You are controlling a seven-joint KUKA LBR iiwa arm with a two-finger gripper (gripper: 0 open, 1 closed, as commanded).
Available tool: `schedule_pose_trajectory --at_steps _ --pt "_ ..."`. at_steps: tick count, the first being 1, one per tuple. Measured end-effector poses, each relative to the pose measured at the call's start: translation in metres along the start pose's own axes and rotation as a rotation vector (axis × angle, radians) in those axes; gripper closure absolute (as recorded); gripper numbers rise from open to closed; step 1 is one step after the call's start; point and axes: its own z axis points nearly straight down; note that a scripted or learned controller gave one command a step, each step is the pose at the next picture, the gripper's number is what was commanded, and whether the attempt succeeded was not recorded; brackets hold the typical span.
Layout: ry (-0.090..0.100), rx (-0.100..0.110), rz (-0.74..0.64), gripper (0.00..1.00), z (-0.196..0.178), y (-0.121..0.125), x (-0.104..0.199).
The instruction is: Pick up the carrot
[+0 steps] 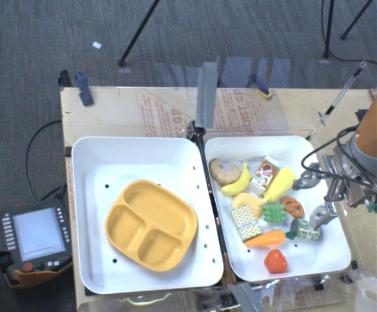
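Far left of the claw, in the left white plastic bin (84, 174), lies a yellow three-compartment plate (151, 224), well apart from the action. The right white plastic bin (331, 255) holds the toy food. Going rightward toward the claw: a tan croissant (224, 171), a yellow banana (237, 182), a checkered green-and-white block (246, 222), a small red-and-white carton (264, 175), a yellow corn-like piece (279, 184), a green leafy toy (274, 212).

The orange plastic carrot with green top (267, 239) lies near the bin's front, left of the claw and a bit toward the camera. Its long axis runs roughly left-right, slightly tilted, green end pointing toward the claw. A red tomato-like toy (275, 260) sits just beside it on the near side; the checkered block touches or nearly touches its tip.

The two-finger claw (314, 199) hangs over the bin's right edge, fingers spread apart, nothing between them. A small green-and-white packet (308, 231) lies just beside the lower finger, between claw and carrot.

Judgement: the claw must shift left and toward the bin front, and close across the carrot's short width.
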Motion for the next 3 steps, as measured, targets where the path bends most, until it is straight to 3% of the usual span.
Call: schedule_pose_trajectory --at_steps 1,2,3 --pt "0.010 -0.003 -0.014 0.00 0.108 0.037 -0.040" --pt "-0.038 0.010 -0.251 0.00 0.142 0.038 0.001" --pt "-0.022 0.006 -0.508 0.00 0.145 0.055 0.017"
